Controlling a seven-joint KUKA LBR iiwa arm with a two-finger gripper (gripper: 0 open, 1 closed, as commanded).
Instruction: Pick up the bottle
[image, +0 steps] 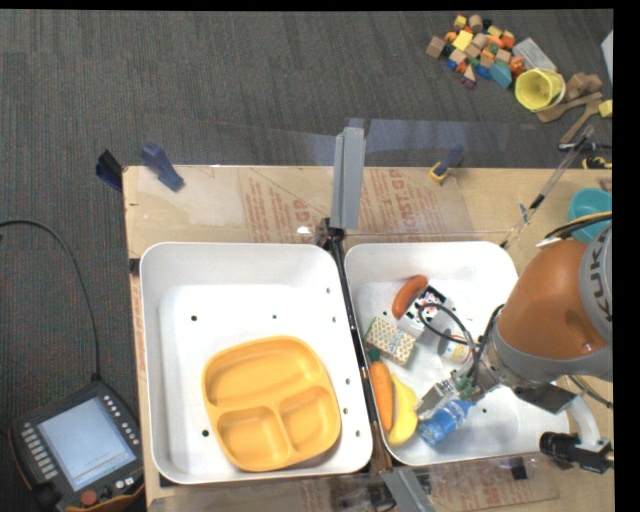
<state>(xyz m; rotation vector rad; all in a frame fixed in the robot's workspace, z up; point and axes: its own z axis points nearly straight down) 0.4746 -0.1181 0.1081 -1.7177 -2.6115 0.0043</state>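
A: Yellow plastic sat furthest left, the divided tray (272, 402) alone in the left bin (165, 300). Then the right bin (480, 262) held the clutter: a carrot (381, 395) against the banana (404, 410), a patterned box (390, 340), a sausage (409, 295), and the bottle (443, 423), clear with blue, lying on its side near the front wall.

B: And the gripper (447, 392)?

A: Just above the bottle, almost on it. Whether the pincer was spread or pressed together I could not tell; the wrist hid it. Nothing showed the bottle between the fingers.

B: So how should the grab have gone?

A: My judgement: come straight down across the bottle's narrow width, not along its length, and stay clear of the banana just beside it. A bottle lying flat would likely roll if only one finger touched first.

B: The arm's pose?

A: It reached in from the right, its orange band (550, 305) bulking over the bin's right side, wrist tipped down and leftward toward the bottle
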